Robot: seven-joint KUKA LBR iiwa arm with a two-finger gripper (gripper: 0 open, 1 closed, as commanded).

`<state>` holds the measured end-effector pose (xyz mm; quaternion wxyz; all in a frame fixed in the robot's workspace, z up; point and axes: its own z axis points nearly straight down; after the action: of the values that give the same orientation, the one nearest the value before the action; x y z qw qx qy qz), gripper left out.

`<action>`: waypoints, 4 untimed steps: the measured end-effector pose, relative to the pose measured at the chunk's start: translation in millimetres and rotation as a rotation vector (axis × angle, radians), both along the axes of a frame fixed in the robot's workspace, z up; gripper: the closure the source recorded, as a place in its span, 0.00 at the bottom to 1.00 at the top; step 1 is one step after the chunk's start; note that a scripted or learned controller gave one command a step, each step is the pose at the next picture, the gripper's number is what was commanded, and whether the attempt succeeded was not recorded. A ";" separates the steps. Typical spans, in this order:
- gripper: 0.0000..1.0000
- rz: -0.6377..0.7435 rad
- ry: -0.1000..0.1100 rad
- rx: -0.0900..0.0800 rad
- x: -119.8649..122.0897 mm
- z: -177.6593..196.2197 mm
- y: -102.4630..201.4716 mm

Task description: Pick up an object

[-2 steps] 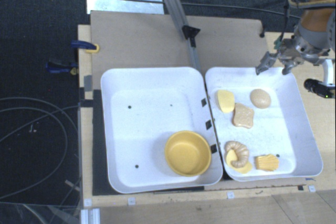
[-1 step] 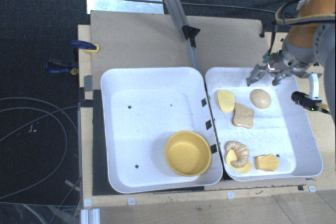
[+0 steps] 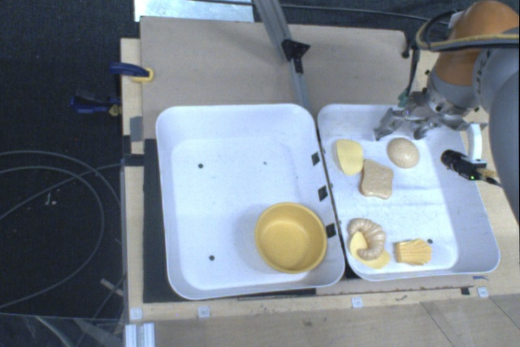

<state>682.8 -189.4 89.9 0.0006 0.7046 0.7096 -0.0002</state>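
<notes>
My gripper (image 3: 404, 127) hangs over the far part of the right bin (image 3: 479, 236), its grey fingers spread open with nothing between them. Just in front of it and slightly right lies a round beige bun (image 3: 402, 152). A yellow wedge (image 3: 348, 156) sits to the left near the bin's inner wall. A tan bread slice (image 3: 377, 180) lies below the bun. Nearer the front are a curled tan croissant (image 3: 367, 237) on a yellow piece and a ridged yellow chip (image 3: 413, 252).
The left bin (image 3: 219, 150) holds a yellow bowl (image 3: 291, 236) at its front right. A slanted metal pole (image 3: 272, 4) crosses above the bench and ends near the bins' shared far corner. Blue clamps (image 3: 122, 73) grip the bench's left edge.
</notes>
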 end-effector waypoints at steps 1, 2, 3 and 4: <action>1.00 0.003 -0.007 -0.003 1.9 13.9 -0.5; 1.00 -0.005 -0.008 -0.002 0.1 78.4 -5.0; 1.00 -0.001 -0.009 -0.002 6.2 143.9 -7.0; 1.00 0.001 -0.007 -0.001 7.6 185.6 -7.0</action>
<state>690.4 -196.4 275.5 0.0033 0.7043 0.7099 0.0018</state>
